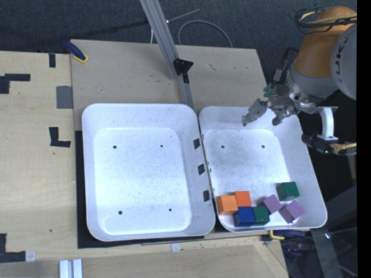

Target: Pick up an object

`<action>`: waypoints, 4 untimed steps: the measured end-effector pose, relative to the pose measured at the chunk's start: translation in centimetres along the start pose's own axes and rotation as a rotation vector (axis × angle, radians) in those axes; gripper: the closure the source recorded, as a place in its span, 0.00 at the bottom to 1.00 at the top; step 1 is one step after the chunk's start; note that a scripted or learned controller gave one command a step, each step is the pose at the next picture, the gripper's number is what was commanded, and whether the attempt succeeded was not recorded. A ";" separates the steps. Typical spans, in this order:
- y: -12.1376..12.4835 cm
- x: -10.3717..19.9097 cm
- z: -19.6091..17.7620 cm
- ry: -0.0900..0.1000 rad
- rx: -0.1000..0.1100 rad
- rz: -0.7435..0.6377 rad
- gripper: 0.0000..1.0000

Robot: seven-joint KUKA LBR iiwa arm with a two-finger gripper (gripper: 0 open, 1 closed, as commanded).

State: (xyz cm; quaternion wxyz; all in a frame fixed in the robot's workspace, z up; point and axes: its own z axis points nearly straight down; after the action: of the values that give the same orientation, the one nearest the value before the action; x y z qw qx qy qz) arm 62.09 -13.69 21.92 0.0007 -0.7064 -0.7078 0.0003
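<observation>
On my feed, two white bins, left bin [139,114] and right bin [301,155], both speckled with dark flecks, sit on the tan table [35,172]. In the right bin: two orange blocks [234,201], one blue block [245,215], two green blocks [287,190] and two purple blocks [291,211]. The grey tool [264,116] hangs below the arm's orange band [319,54].

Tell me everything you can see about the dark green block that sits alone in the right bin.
The dark green block is a small cube-like piece with a matte, plain surface. It rests on the floor of the right bin, near the bin's lower right side. It stands a little apart from the cluster of other blocks; the nearest is a purple block just below and left of it. The pincer is far from it, at the bin's upper edge.
</observation>
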 end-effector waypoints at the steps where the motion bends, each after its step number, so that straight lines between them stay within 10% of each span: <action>1: -3.1 -3.5 -14.7 -0.004 -0.010 0.002 0.00; 2: 1.8 -2.5 -21.9 -0.004 -0.011 -0.002 0.00; 3: 1.4 2.5 -19.3 0.000 0.001 -0.003 0.00; 4: 1.9 -0.3 -18.8 -0.003 -0.001 0.004 0.00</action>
State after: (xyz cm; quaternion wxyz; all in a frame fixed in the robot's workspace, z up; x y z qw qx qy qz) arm 64.02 -13.96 40.70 -0.0007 -0.7078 -0.7064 0.0010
